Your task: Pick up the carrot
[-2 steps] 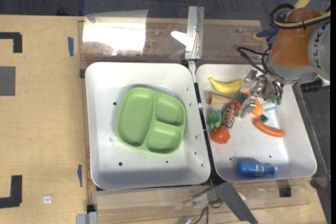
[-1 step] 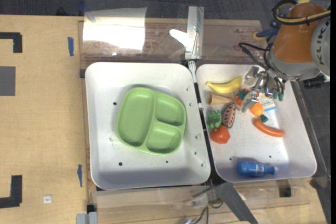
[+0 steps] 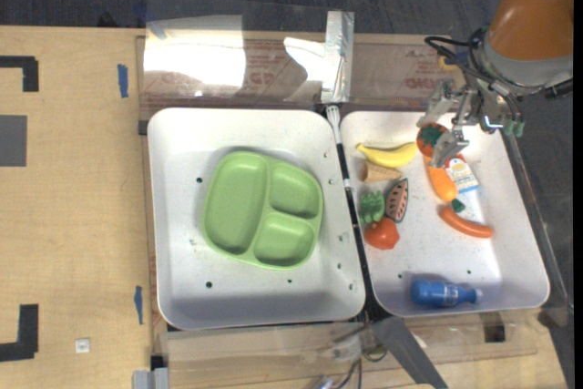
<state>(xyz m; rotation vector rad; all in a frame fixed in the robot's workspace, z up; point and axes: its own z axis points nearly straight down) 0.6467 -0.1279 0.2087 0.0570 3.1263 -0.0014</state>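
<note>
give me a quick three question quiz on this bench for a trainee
1. Fill in: the green plate has ___ compartments.
2. True or false: the carrot lies on the green plate.
3. In the right bin, which thing lies nearest the view's bottom edge? A banana, B blue bottle, C watermelon slice.

Key: 1 three; 2 false; 3 B.
</note>
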